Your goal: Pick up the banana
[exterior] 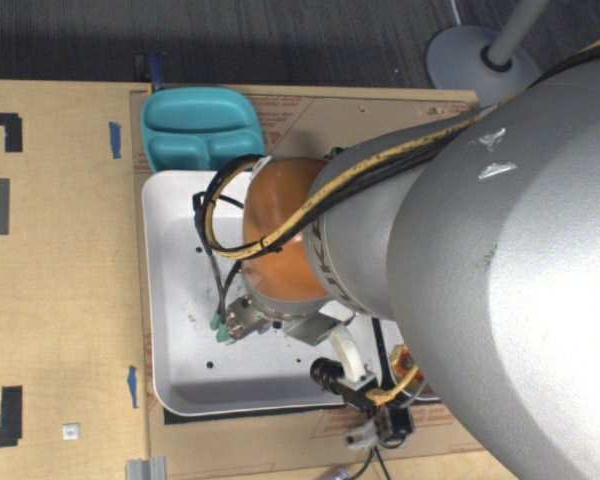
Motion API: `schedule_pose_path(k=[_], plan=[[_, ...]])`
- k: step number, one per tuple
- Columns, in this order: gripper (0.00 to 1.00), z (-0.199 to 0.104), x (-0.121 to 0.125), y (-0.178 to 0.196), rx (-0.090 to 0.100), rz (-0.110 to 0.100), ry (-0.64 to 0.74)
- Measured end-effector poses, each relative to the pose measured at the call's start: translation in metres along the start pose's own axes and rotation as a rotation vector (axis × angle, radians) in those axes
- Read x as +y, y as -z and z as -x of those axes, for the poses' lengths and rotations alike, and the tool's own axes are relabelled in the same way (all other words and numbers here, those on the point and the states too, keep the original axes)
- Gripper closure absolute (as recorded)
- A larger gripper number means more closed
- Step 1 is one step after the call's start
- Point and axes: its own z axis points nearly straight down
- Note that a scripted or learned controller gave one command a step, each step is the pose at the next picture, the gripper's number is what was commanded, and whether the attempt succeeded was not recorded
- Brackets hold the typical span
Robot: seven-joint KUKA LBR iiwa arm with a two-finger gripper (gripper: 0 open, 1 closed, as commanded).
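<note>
We are looking down on the desk (60,298), where our grey arm (500,268) is covering most of the white bin (175,298) — a teal tray (200,128) behind it. We cannot tell where the banana is.

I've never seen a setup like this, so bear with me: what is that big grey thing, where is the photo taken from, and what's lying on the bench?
The big grey shape is a robot arm, with an orange band near its wrist and yellow and black cables along it. It reaches in from the right. The photo comes from one camera fixed above the bench, looking down at a slant. Under the arm sits a shallow white bin; behind it lies a teal divided tray. The arm covers much of the bin, so I cannot tell how its grasping end stands or whether it holds the banana it is meant to pick up.
</note>
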Motion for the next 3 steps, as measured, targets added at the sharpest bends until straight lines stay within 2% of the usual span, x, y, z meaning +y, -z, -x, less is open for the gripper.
schedule_pose_path(k=[1, 2, 3], plan=[[1.0, 0.075, -0.041, 0.038, 0.001, -0.003, 0.103], [1.0, 0.016, -0.009, -0.051, 0.001, -0.001, -0.064], [1.0, 0.003, -0.002, -0.052, -0.002, 0.0, -0.383]])
